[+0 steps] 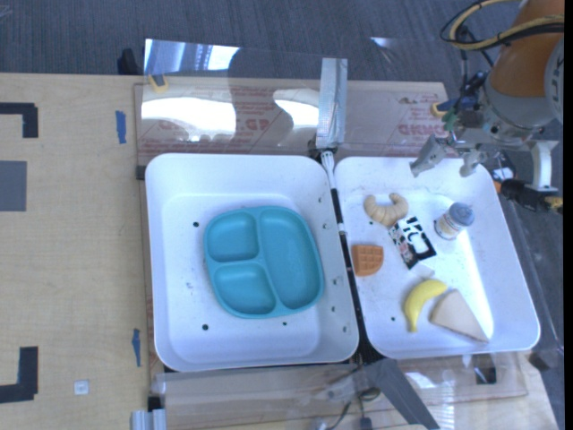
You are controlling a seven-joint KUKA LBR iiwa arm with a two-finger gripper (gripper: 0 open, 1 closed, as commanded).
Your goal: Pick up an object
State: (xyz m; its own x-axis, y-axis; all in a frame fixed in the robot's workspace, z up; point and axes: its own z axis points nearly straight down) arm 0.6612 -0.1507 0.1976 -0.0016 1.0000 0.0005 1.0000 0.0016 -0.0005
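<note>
The right bin [515,267] holds a tan croissant [385,208], a waffle [367,259], a black and white card [412,239], a small clear bottle with a grey cap [454,219], a yellow banana [418,301] and a beige wedge [459,315]. My gripper [445,161] hangs above the far edge of this bin, open, its two fingers spread with nothing between them. It is apart from every object, up and to the right of the croissant.
The left bin [170,240] holds a teal divided plate [262,261]. A clear plastic wall [269,106] stands behind both bins. Cables and the arm's orange band [528,52] sit at the upper right. Wooden bench [63,267] lies to the left.
</note>
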